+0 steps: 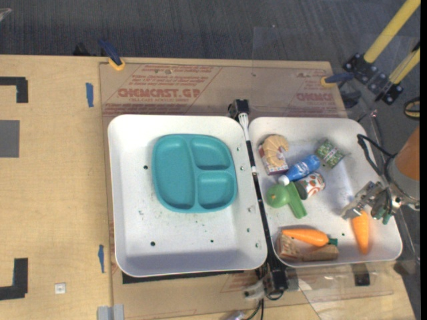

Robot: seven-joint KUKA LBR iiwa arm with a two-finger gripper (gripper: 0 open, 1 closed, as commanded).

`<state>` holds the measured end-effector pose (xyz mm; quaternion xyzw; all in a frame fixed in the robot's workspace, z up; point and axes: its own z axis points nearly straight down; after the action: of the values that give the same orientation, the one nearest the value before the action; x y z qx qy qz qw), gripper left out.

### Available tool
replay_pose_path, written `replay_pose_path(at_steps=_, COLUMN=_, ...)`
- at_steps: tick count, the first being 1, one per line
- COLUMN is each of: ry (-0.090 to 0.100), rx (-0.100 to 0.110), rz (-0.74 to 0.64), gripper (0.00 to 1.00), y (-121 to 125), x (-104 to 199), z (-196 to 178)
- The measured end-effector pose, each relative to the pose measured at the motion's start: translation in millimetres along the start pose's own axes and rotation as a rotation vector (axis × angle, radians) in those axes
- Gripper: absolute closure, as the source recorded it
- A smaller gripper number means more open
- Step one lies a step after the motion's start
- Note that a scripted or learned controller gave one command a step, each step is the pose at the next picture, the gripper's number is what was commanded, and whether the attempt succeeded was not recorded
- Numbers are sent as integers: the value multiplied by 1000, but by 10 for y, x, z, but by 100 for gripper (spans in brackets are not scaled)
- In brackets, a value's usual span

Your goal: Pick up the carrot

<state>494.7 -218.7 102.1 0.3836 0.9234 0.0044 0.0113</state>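
An orange carrot (361, 234) lies in the right bin (393, 249) near its front right corner, pointing toward the front edge. My gripper (367, 210) hovers over the carrot's upper end, and it looks open, with the fingers spread to either side of that end. The carrot is not gripped. A second, longer carrot with a green stub (305, 236) lies crosswise at the bin's front, resting against a brown bread-like piece (300, 250).
The right bin also holds a green pear-shaped toy (287, 197), a blue bottle (301, 169), a small can (313, 185), a green box (329, 153) and a bun-like item (273, 152). A teal divided plate (195, 172) sits in the left bin (133, 245). Cables hang by the bin's right wall.
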Motion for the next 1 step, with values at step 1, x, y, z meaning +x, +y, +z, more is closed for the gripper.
replay_pose_path(at_steps=1, ry=13, rx=14, rz=157, gripper=100, y=455, x=323, z=-21)
